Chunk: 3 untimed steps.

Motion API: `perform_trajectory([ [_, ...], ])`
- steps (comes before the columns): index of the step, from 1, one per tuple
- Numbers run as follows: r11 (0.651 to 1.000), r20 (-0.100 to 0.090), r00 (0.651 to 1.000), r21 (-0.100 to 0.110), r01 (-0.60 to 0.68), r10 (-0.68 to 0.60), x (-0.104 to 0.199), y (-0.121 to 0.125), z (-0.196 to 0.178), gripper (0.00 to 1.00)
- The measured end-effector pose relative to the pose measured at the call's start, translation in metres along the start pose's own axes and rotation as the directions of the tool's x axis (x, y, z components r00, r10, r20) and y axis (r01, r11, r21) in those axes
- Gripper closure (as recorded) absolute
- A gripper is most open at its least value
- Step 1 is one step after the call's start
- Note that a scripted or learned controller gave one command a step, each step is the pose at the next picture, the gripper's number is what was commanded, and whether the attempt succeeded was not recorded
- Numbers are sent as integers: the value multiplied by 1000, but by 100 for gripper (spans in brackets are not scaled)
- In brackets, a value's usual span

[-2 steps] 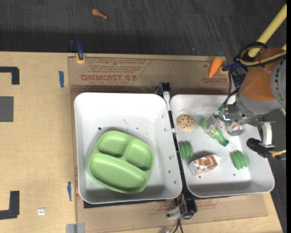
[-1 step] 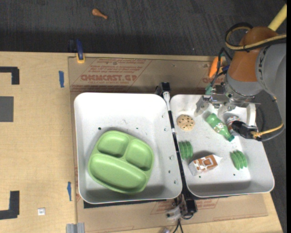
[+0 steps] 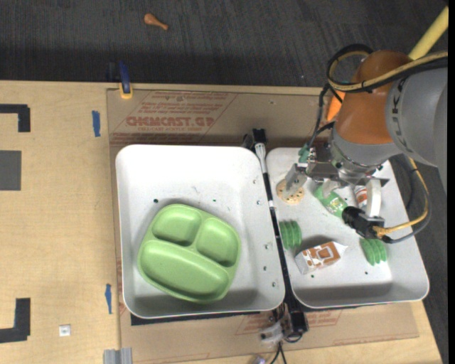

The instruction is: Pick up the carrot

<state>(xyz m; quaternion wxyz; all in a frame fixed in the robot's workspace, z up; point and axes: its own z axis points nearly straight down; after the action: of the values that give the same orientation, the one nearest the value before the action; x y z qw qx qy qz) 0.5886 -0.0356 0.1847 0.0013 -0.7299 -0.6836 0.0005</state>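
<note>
Gripper (image 3: 334, 186) over R bin (image 3: 405, 281), grip state unclear; green tray (image 3: 188, 250) in L bin (image 3: 142, 170).

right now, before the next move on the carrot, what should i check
1. End effector over the right bin: ok.
2. Carrot located in that bin: cannot tell; the arm covers the bin's far part.
3. Small orange item on the dark floor beyond the bench could be the carrot: cannot tell.
4. Carrot in grasp: cannot tell.
5. Space round the end effector: not ok; round tan piece, green piece and carton lie close.
6. Green tray in the left bin, apart from the arm: ok.
</note>
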Motion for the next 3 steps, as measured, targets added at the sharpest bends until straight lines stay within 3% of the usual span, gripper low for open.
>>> perform_trajectory([
  [1,970,0,970,1,-242,242,39,-50,0,0],
  [2,943,0,943,-1,332,-332,-30,-98,0,0],
  [3,999,0,999,0,33,-33,-5,-109,1,0],
])
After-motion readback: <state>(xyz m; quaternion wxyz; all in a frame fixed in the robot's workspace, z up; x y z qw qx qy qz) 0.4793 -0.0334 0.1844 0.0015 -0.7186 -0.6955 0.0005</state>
